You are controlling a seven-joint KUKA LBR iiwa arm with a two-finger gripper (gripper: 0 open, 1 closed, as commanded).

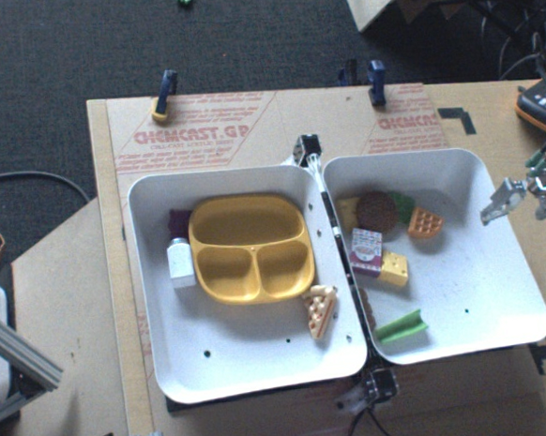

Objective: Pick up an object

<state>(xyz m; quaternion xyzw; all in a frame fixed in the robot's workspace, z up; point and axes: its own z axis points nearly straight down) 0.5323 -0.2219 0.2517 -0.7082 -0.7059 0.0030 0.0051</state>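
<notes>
No object is held. The nearest candidate, a small waffle piece [425, 222], lies in the right bin [504, 288], inward of the gripper [511, 198] toward the bin's middle and apart from it. Beyond the waffle, farther from the tool, sit a brown round patty [377, 212], a pink-and-white carton [366, 250] and a yellow cheese block [394, 270]; a green stick [400, 326] lies toward the bin's near edge. The gripper stands at the right bin's outer rim; whether it is wide or narrow cannot be told. Across the divider, farthest from the tool, the left bin [171, 361] carries a yellow divided plate [252, 247]. Judged step: approach. Next move calls for travel inward over one item, then descent.
</notes>
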